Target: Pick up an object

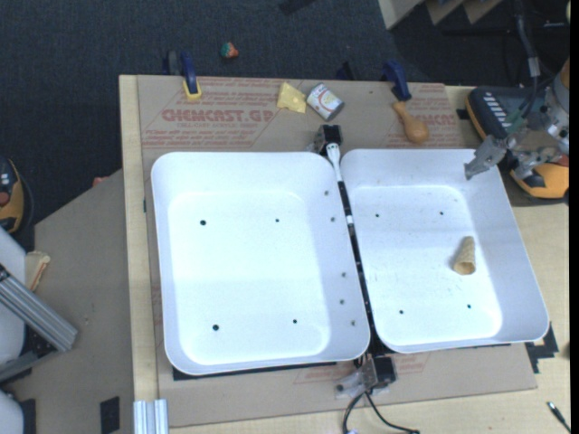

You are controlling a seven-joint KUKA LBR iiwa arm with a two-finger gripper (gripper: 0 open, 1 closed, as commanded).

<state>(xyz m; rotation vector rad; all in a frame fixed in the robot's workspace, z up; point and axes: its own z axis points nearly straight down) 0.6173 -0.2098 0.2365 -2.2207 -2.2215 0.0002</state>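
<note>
— Where is the thing you are after?

— A small tan cone lies in the right bin, toward its right side and well apart from the walls. It looks like a wafer ice-cream cone, ridged, wider at the lower end and tapering upward.

— And you?

— My gripper hangs over the right bin's upper right corner, well apart from the cone. I think one grey finger juts down-left past the rim, but at this angle I cannot tell how wide my jaws stand. Nothing shows between them.

— The left bin?

— White, with dark dots on its floor.
</note>
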